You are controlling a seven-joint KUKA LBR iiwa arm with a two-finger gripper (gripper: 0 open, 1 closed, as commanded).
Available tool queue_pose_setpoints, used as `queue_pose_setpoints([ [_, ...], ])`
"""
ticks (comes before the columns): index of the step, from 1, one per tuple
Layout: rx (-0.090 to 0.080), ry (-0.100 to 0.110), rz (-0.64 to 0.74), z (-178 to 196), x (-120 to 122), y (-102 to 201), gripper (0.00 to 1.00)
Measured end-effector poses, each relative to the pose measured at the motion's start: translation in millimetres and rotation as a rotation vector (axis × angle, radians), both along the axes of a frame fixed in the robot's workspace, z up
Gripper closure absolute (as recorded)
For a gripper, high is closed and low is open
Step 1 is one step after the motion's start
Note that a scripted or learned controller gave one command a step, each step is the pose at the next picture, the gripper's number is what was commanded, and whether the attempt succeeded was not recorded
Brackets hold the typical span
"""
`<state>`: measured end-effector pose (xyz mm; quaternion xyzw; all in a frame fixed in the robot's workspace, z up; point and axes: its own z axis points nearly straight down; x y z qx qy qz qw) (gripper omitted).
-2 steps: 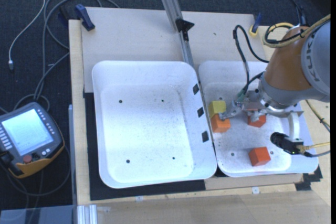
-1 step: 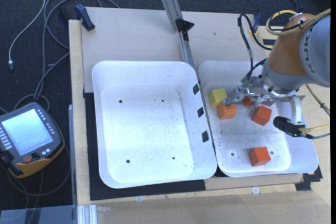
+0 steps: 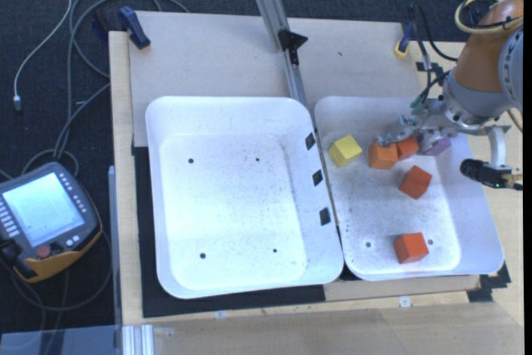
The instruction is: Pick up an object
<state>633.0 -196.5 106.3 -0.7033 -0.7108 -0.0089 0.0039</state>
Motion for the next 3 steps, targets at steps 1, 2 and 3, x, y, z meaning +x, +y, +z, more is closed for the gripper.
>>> queue_pose_setpoints([
  [1, -0.015, 0.010, -0.009, -6, -91, 48, 0.00],
  [2, -0.019, 0.002, -0.004, -6, -13, 80, 0.00],
  [3, -0.016, 0.011, -0.009, -7, -37, 100, 0.00],
])
